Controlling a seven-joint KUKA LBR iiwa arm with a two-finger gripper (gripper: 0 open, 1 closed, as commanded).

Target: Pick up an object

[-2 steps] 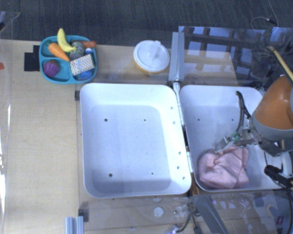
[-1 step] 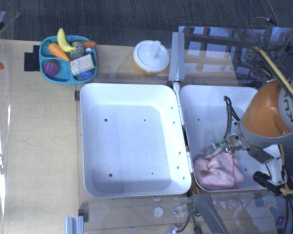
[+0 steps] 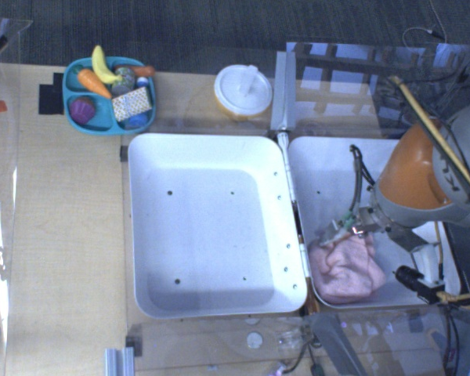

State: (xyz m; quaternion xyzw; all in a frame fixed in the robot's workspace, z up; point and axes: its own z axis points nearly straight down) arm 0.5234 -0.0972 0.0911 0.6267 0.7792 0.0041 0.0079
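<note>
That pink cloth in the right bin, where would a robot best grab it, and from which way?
Probably from straight above, pinching a raised fold near the middle of the pink cloth. It lies crumpled in a soft heap against the near left corner of the right bin, so the walls block a sideways approach there. The gripper sits at the heap's far edge.

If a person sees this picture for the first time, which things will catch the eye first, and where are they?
The eye goes first to the arm's orange band over the right bin, where the gripper hangs at the upper edge of a crumpled pink cloth in that bin's near corner. Next comes the blue tray of toy food on the bench beyond the left bin, with a round white lid to its right.
</note>
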